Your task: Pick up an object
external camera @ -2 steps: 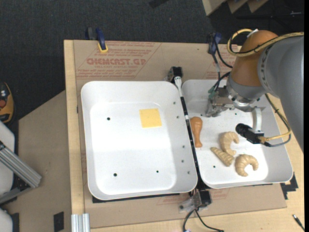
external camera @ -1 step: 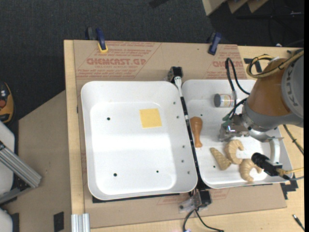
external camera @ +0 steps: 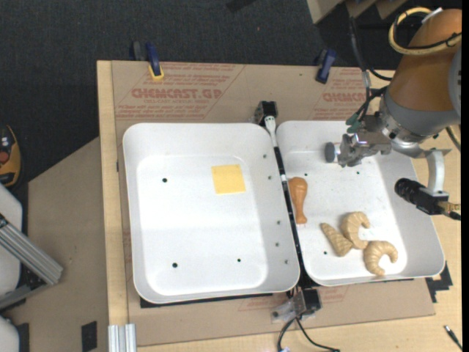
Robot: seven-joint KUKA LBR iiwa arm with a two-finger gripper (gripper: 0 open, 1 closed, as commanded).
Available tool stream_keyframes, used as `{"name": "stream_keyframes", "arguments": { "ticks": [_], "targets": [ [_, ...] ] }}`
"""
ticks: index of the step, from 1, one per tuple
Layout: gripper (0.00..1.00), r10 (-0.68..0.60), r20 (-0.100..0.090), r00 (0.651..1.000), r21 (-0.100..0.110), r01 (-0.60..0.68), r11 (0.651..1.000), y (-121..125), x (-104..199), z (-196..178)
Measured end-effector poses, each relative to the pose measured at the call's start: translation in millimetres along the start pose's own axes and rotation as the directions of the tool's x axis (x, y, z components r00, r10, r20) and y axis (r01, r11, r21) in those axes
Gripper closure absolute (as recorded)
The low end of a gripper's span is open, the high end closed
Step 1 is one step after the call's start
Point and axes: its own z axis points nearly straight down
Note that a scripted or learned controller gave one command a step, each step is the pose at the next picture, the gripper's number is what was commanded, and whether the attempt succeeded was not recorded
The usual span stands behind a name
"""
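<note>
A yellow square slice (external camera: 228, 179) lies flat in the left bin (external camera: 146, 218). In the right bin (external camera: 410, 226) an orange drumstick-shaped piece (external camera: 297, 196) rests against the left wall. Two tan croissant-like pieces (external camera: 357, 229) (external camera: 381, 256) and a smaller tan piece (external camera: 336, 240) lie near the front. My gripper (external camera: 352, 151) hangs over the back of the right bin, well away from the pieces, and I see nothing between its fingers.
The bins sit side by side on a cardboard-covered bench (external camera: 220, 86), held by blue clamps (external camera: 153, 57) (external camera: 325, 64) at the back. A black clip (external camera: 266, 112) sits where the bins meet. A black part (external camera: 419, 194) juts over the right bin's right rim.
</note>
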Motion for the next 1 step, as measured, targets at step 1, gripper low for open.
{"name": "stream_keyframes", "arguments": {
  "ticks": [1],
  "targets": [
    [1.0, 0.0, 0.0, 1.0, -0.005, 0.0, 1.0, 45.1, 47.8, -204.4]
  ]
}}
